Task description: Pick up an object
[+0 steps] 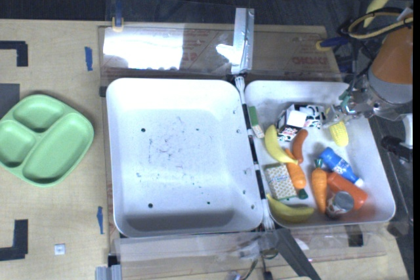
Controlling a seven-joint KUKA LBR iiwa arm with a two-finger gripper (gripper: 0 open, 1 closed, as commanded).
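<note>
The gripper hangs at the right bin's far right rim, just above the corn; whether its jaws are parted cannot be told. A good pick means dropping straight onto one piece lying apart from the rest. The right bin holds two bananas, three carrots, one corn, one blue bottle.

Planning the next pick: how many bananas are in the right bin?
2. One banana lies near the bin's left wall, beside the carrots; the other banana curves along the front edge. More could be buried under the pile.
</note>
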